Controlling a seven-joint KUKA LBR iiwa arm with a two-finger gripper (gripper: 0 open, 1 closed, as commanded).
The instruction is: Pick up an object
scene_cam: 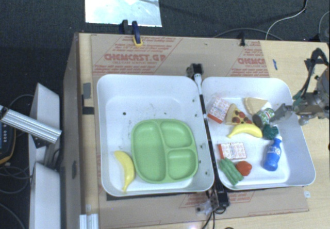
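Observation:
My gripper [282,111] reaches in from the right over the right bin's [299,150] upper right part. Its tip is next to a green can [265,116] lying on its side. Around the can lie a tan bread slice [255,104], a yellow banana [245,130], a dark green piece [270,131] and a blue bottle [272,154]. Further left are a pizza slice [236,115] and a red-and-white box [219,109]. Near the front sit another red-and-white box [232,150], a green cucumber [230,171] and a red tomato [244,168].
The left bin [149,94] holds a green divided plate [164,150] and a second yellow banana [125,169] at its front left. A black clamp [195,71] sits where the two bins meet at the back. Cables trail at the bench's right edge [314,63].

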